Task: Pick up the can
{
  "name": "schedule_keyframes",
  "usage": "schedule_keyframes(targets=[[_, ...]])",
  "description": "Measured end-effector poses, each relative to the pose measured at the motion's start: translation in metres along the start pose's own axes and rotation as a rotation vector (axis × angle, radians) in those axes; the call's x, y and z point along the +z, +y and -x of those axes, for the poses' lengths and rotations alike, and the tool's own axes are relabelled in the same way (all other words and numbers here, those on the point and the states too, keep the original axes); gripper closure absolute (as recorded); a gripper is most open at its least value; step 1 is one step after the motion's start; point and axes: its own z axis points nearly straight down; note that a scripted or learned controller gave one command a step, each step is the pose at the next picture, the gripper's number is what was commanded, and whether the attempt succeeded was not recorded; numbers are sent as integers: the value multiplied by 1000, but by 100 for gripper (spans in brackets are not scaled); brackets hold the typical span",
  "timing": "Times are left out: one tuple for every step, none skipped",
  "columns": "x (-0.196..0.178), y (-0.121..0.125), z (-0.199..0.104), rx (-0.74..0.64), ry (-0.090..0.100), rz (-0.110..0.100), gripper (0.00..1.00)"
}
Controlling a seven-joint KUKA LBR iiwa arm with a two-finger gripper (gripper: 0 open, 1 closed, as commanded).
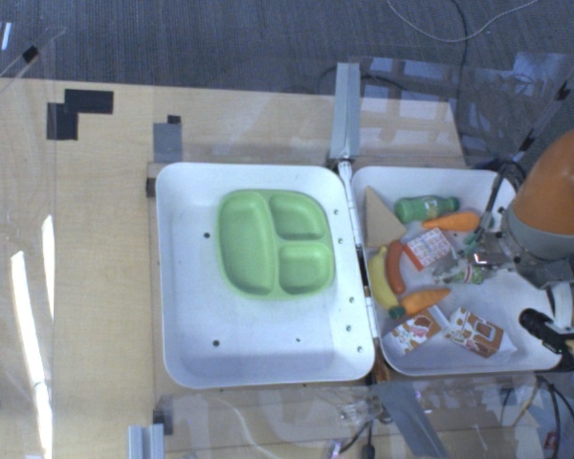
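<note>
Hovering hand [471, 259] over right bin [517, 357], finger state unclear, can [428, 250] beside it

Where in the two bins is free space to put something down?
Left bin: bare floor around the green tray, widest between tray and near rim. Right bin: crowded in the middle beside the gripper.

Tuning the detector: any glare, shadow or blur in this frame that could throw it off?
Camera view: bright streaks of glare on the clear panel at left; soft shadow along the near wall of the left bin under the green divided plate; the gripper and the items under it in the right bin are small and smeared, so the can is hard to single out.
</note>
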Motion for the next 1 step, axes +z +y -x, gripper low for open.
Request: schedule_keyframes(targets=[[-102,13,-61,43,1,-12,100]])
